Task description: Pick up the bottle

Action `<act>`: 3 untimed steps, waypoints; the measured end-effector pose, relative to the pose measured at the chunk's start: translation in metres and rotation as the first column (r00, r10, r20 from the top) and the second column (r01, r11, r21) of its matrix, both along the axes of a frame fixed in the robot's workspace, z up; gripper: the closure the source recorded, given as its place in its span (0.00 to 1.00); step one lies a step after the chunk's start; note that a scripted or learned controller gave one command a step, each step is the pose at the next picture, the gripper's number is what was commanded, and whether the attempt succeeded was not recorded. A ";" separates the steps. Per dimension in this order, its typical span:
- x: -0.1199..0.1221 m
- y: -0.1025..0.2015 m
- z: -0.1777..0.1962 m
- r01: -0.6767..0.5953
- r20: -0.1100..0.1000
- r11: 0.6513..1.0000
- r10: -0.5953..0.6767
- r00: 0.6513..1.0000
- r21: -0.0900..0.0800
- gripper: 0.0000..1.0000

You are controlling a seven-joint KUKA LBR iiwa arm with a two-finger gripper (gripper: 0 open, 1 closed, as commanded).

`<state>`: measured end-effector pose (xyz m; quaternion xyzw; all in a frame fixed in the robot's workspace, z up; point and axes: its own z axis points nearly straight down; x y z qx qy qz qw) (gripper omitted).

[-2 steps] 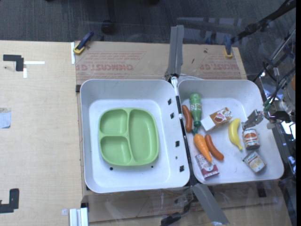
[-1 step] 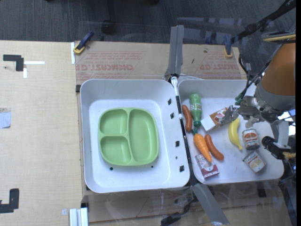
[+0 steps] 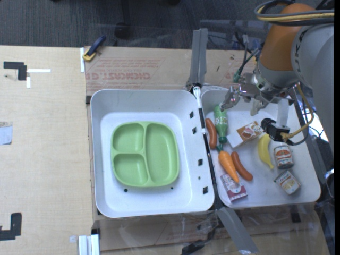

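On the brown cardboard sheet point(image 3: 133, 70) behind the two bins, red printing runs upside down and cannot be read with any confidence. The left bin point(image 3: 101, 158) holds a light green divided plate point(image 3: 145, 154) with three compartments. The right bin point(image 3: 308, 187) is crowded: the green bottle point(image 3: 221, 122) lies near its left wall, with a sausage point(image 3: 211, 133) just beside it, a carrot point(image 3: 228, 166) and a second sausage point(image 3: 241, 166) below, a red-and-white packet point(image 3: 234, 188) at the front, a small brown-and-white packet point(image 3: 249, 131), a banana point(image 3: 264, 150), and two small cans point(image 3: 283, 156) (labels too small to read). The gripper point(image 3: 241, 95) hangs over the bin's far end, near the bottle's upper tip, its two fingers spread apart with nothing between them.
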<state>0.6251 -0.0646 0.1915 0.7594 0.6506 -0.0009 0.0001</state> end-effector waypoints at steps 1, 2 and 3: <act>-0.011 0.086 -0.001 0.127 -0.003 0.992 -0.127 0.992 0.000 0.00; -0.001 -0.009 -0.001 0.247 -0.001 0.969 -0.247 0.969 -0.002 0.00; 0.031 0.019 0.000 0.466 -0.001 0.885 -0.466 0.885 -0.002 0.00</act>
